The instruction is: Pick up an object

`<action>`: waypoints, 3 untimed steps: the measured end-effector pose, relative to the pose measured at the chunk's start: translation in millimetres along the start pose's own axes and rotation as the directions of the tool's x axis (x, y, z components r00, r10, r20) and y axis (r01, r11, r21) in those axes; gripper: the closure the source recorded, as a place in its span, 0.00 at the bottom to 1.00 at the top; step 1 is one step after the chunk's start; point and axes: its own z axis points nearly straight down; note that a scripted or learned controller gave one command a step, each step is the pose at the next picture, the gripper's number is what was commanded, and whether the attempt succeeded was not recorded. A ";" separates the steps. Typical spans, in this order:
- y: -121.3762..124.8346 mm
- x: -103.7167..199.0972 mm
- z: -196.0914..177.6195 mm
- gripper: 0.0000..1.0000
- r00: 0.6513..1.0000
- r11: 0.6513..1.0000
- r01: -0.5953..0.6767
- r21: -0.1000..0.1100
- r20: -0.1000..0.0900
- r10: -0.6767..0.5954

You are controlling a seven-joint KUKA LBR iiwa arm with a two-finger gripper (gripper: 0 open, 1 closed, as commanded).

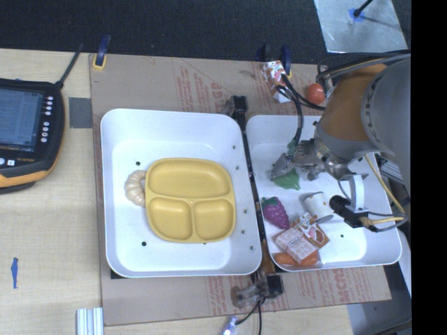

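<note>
My gripper (287, 166) hangs low over the back left part of the right bin (380, 255). A green leafy toy (287, 181) lies directly below and in front of it, partly covered by it. A purple grape bunch (274, 212) rests near the bin's left wall. A small white cup (313, 203) lies toward the bin's middle. In front of the cup sits a brown and white snack packet (302, 239), with an orange carrot-like piece (288, 260) at the front wall. Nothing can be seen held in the gripper.
The left bin (126, 243) holds a yellow divided plate (190, 199) with a beige shell-shaped toy (135, 185) against its left side. A tablet controller (24, 131) lies at far left. A red ball (316, 93) and a small packet (274, 72) sit behind the right bin.
</note>
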 end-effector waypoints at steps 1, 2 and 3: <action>-0.4 -1.2 -9.8 1.00 1.000 1.000 0.001 0.003 0.000 -0.001; -0.4 -1.1 -9.8 0.00 1.000 1.000 0.001 0.003 0.000 -0.001; -0.5 -2.1 -19.9 1.00 1.000 1.000 0.002 0.004 0.000 -0.002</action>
